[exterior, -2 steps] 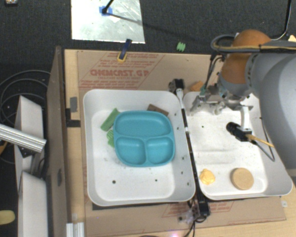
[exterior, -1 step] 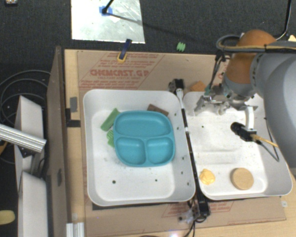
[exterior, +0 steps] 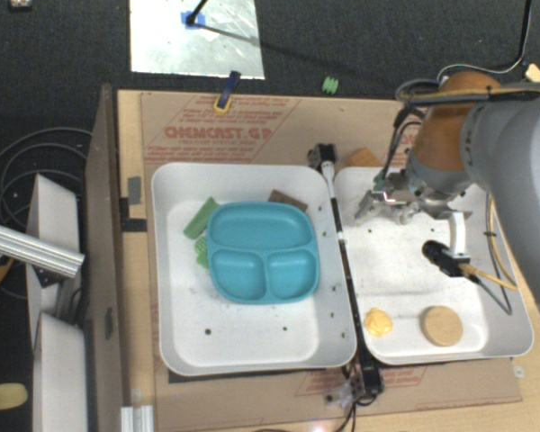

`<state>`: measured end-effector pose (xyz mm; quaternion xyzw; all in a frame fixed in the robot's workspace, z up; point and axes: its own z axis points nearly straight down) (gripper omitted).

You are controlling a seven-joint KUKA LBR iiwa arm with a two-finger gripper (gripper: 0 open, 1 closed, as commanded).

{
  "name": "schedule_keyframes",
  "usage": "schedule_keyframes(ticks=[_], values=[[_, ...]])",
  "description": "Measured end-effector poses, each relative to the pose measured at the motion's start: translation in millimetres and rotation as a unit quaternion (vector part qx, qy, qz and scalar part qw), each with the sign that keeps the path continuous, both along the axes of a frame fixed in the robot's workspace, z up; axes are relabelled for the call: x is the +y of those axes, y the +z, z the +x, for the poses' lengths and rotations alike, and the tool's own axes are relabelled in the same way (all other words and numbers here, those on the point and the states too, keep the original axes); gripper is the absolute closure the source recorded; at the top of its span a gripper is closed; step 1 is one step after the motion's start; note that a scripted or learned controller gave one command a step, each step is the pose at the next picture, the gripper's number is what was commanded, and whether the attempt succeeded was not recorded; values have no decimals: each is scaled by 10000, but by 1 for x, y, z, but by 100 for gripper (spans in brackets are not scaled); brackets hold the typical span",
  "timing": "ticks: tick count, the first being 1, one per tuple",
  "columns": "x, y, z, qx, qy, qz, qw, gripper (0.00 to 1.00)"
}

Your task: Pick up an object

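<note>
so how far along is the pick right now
Nothing done yet: the yellow lump and tan disc lie on the right bin floor, the blue tray in the left bin. In hand: the tool is over the right bin's far corner, apart from both. Left: the whole grasp and lift.

We take this for a robotics lab, a test bench rather than a home or shop. We see a grey robot arm point(exterior: 513, 142) with an orange band reaching over two white bins point(exterior: 175, 331) set on a printed cardboard sheet point(exterior: 216, 129), loose cables point(exterior: 22, 165) coiled on dark carpet point(exterior: 54, 52), and a bare aluminium bar point(exterior: 31, 248) alongside.
</note>
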<state>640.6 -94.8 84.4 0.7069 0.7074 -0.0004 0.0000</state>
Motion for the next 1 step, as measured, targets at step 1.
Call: schedule_keyframes(ticks=[1], values=[[0,11,2,-25,9,2,10000,100]])
